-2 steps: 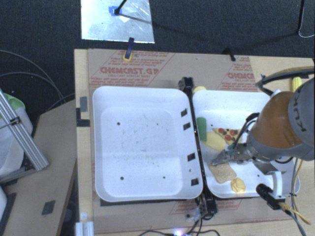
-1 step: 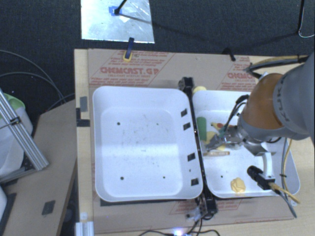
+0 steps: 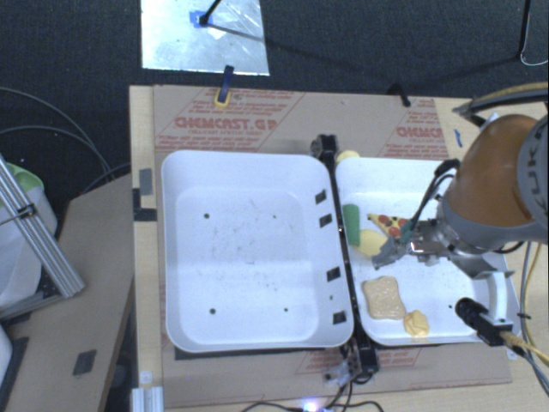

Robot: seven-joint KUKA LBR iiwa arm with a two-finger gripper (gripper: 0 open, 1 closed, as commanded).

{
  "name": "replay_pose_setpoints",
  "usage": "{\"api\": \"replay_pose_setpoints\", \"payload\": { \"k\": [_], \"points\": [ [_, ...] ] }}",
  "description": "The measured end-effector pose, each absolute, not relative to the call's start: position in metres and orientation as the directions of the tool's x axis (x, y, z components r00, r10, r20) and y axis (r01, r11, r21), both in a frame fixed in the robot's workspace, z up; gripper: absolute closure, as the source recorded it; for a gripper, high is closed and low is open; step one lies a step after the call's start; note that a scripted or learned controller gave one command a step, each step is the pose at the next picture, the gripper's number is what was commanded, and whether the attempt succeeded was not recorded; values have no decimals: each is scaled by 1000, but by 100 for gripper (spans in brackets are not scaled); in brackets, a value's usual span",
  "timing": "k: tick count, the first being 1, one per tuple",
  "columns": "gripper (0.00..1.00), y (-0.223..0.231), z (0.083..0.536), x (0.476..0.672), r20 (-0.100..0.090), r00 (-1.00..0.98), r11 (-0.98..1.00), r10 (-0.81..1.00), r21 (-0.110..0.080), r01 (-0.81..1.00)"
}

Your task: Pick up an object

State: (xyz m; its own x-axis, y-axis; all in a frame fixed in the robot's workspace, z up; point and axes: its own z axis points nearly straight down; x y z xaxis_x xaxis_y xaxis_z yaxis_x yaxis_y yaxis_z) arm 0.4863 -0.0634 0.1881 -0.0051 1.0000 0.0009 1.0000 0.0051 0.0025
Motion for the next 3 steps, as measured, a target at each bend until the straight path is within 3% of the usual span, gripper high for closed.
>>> {"api": "replay_pose_setpoints", "payload": {
  "k": [1, 2, 3],
  "points": [
    [0, -111, 80, 528, -2, 0, 0, 1000, 2, 1000],
    [0, -82, 84, 504, 1, -4, 4, 1000, -2, 1000],
    [0, -86, 85, 521, 0, -4, 4, 1000, 3, 1000]
  ]
}}
